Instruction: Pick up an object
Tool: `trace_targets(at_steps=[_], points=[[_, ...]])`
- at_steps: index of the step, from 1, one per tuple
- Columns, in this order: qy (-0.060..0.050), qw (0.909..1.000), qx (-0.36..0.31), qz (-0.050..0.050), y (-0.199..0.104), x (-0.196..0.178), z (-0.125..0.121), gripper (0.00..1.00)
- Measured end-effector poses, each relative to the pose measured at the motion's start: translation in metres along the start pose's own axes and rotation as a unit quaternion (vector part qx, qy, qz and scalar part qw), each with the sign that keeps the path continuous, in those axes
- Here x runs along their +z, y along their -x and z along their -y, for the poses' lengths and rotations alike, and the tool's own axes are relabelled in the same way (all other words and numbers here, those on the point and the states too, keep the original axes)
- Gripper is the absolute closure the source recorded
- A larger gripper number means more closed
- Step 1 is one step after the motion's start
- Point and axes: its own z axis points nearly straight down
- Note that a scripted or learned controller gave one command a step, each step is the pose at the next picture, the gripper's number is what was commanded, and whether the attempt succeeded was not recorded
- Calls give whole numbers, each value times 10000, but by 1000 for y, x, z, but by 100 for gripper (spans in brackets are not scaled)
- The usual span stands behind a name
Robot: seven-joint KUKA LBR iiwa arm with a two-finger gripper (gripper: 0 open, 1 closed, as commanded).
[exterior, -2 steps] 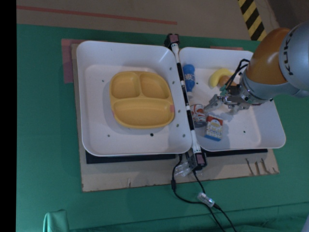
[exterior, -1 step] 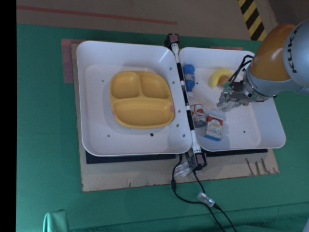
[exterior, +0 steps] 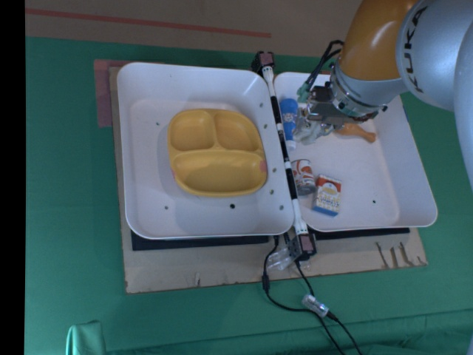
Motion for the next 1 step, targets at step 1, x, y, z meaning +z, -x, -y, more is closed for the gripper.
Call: trace_targets(at_steps=[1], points=[[11,10000,1,12,4,-60,-57,100]])
